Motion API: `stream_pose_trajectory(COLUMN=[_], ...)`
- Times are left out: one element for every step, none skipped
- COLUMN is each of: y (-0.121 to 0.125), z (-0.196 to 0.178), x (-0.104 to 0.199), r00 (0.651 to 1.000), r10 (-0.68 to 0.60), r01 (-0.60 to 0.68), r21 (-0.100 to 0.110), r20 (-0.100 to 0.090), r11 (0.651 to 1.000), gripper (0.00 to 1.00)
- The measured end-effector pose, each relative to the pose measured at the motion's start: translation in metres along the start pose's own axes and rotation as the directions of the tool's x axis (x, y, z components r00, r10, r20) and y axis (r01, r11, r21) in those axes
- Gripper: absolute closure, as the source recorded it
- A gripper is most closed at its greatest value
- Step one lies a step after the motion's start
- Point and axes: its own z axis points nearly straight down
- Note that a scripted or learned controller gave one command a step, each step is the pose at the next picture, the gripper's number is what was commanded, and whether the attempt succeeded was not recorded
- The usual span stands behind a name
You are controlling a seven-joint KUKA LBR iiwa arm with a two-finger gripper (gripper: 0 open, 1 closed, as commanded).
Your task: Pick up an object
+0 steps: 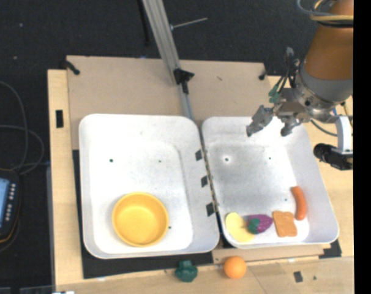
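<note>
Nothing is picked up yet: the gripper point(273, 125) hangs over the far end of the right bin point(253, 164) with its fingers spread apart and nothing between them, touching no object. The likely targets lie well apart from it along that bin's near edge: a sausage point(299, 202), an orange block point(285, 223), a purple and green toy point(257, 224) and a pale yellow piece point(235, 226). A yellow bowl point(140, 218) sits in the left bin point(136, 146), so the reach, the grasp and the lift all remain to be done.

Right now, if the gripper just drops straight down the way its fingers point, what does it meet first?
Probably bare floor at the far end of the right bin. The gripper, fingers spread and holding nothing, hangs well away from the sausage and other food along the near edge. Depth is hard to judge.
</note>
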Motion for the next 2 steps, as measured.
stream_pose_trajectory(y=[0.0, -0.003], z=[0.0, 0.046], x=[0.0, 0.006], r00=[1.0, 1.0], r10=[0.001, 0.004], r01=[-0.001, -0.004], r21=[0.0, 0.004], r20=[0.0, 0.002], r11=[1.0, 1.0], gripper=[0.0, 0.0])
